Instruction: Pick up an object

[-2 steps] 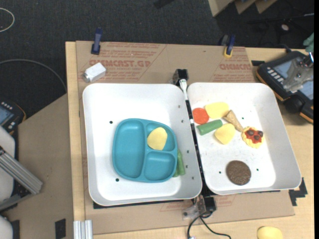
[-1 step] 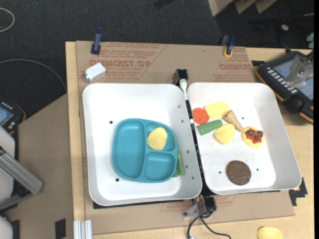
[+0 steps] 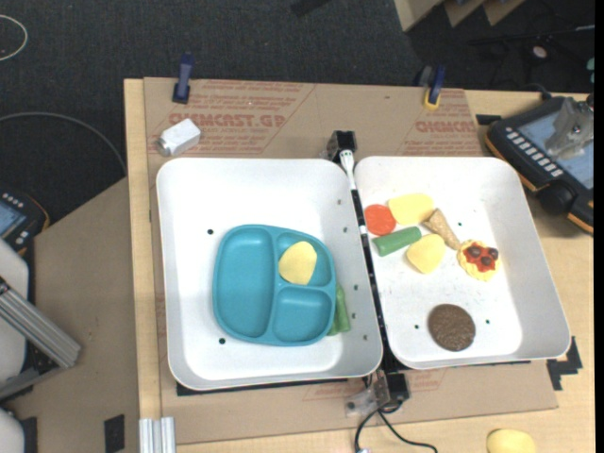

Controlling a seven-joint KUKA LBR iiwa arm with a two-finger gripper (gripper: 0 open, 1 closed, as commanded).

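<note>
Bench: a brown board (image 3: 283, 111) bears both bins, which lie side by side with their inner rims touching.
Left bin (image 3: 179, 253): white and shallow; it holds a plate and two loose pieces.
Plate (image 3: 250, 291): teal, divided into three compartments, flat on the floor of the left bin, slightly right of centre.
Lemon (image 3: 299, 262): a yellow rounded piece in the plate's upper right compartment.
Green strip (image 3: 341, 311): against the plate's right edge, between the plate and the bin wall.
Right bin (image 3: 528, 281): white and shallow; most pick candidates cluster in its upper left part.
Red disc (image 3: 380, 219): near the bin's left wall, just beside the yellow block.
Yellow block (image 3: 411, 209): uppermost piece of the cluster, between the red disc and the cone.
Green stick (image 3: 396, 242): lies tilted below the red disc, just beside the yellow lump.
Cone (image 3: 441, 226): tan, pointing toward the lower right, between the yellow block and the slice.
Yellow lump (image 3: 425, 254): below the cone, at the end of the green stick.
Slice (image 3: 479, 260): yellow with red spots, right of the yellow lump.
Brown disc (image 3: 452, 327): alone in the lower part of the right bin, well apart from the cluster.
Clamps: one blue clamp (image 3: 182, 80) and a second clamp (image 3: 434, 85) at the board's far edge.
White block (image 3: 179, 137): on the board, beyond the left bin's far left corner.
</note>
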